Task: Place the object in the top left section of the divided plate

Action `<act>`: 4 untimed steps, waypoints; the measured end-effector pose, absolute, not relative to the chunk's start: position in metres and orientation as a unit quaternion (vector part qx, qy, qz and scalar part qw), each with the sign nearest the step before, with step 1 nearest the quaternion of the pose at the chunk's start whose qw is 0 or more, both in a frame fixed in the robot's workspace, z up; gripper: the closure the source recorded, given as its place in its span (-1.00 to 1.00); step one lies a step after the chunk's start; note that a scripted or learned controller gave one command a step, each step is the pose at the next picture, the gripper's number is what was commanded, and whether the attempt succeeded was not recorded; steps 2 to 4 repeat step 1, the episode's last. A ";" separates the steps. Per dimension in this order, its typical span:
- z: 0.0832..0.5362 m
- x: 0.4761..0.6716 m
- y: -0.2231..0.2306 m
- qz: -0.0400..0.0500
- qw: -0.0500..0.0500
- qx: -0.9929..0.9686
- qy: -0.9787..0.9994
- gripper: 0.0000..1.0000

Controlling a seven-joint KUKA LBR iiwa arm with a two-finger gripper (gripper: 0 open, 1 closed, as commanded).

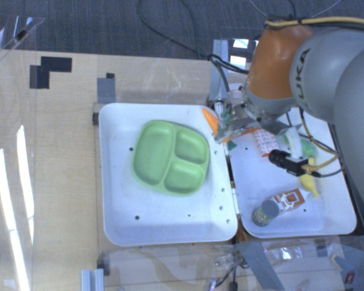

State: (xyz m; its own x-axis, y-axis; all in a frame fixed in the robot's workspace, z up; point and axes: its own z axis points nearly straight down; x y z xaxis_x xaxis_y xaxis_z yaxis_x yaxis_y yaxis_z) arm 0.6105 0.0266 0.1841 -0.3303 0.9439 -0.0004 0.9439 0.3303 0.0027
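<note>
Two shallow white bins sit side by side on your counter: the left bin bears the green divided plate, and the right bin holds a scatter of small items. Your gripper hangs over the seam between the two bins, near their far edge, just beside the plate's upper right corner. An orange, carrot-like object shows right at its tip, touching or nearly so; from this slant you cannot tell whether it sits between the fingers or merely lies beside them, nor how wide they stand.

It looks like a small toy vegetable, probably light, stiff and a little slick, so your surest hold is likely across the thick middle rather than the tapering end. In the right bin lie a small can with a brown label, a yellow piece and a printed packet. No compartment of the plate has anything in it, so the placement is not yet done.
</note>
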 end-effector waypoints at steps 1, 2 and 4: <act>0.184 0.611 0.026 0.001 0.001 0.579 0.815 -1.00; 0.184 0.611 0.026 0.001 0.001 0.579 0.815 -1.00; 0.184 0.611 0.026 0.001 0.001 0.579 0.815 -1.00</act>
